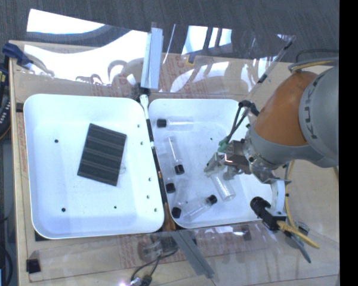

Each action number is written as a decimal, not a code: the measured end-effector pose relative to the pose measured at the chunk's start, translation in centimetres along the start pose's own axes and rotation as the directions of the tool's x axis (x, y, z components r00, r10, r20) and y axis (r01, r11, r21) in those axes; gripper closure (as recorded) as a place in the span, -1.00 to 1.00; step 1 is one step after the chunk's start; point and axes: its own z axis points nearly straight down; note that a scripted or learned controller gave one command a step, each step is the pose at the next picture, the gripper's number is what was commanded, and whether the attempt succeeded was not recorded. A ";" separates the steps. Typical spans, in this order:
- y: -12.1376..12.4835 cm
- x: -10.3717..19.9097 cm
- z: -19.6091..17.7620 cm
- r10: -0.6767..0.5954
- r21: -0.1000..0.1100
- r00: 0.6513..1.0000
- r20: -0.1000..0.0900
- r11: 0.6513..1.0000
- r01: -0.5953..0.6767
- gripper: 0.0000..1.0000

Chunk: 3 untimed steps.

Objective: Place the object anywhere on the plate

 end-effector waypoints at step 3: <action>12.4 28.0 2.1 -0.176 0.002 0.984 -0.002 0.984 0.176 1.00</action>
